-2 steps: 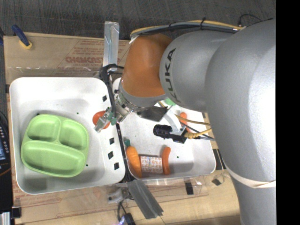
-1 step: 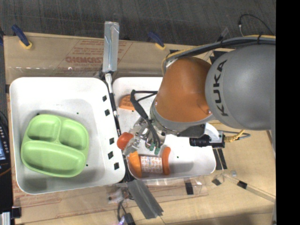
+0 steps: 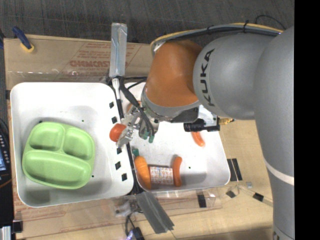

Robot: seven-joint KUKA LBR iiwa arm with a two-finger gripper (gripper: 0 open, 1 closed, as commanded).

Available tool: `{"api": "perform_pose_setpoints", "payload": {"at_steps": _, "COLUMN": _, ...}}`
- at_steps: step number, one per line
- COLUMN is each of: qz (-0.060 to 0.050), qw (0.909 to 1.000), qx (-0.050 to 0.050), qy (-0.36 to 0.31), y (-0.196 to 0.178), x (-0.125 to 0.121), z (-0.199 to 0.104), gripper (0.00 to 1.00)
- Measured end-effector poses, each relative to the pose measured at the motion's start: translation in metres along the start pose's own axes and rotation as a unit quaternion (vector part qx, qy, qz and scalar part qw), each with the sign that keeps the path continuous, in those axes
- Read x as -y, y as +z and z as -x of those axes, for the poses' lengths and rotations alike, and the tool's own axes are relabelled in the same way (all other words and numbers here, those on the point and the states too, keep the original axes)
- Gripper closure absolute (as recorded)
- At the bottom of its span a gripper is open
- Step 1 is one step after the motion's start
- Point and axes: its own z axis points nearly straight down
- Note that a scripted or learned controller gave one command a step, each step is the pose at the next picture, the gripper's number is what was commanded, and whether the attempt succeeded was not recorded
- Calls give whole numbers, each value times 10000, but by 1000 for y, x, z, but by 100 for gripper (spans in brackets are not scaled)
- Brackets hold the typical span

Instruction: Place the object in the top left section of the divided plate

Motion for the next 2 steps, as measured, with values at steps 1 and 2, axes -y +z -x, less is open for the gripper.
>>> {"api": "perform_pose_setpoints", "payload": {"at_steps": 1, "qz": 1, "qw": 9948, "qx": -4, "qy": 1019, "y": -1, "x": 57, "z": -29, "gripper": 100}}
{"api": "perform_pose_setpoints", "payload": {"at_steps": 2, "qz": 2, "qw": 9946, "qx": -1, "qy": 1035, "y": -27, "x": 51, "z": -18, "gripper": 100}}
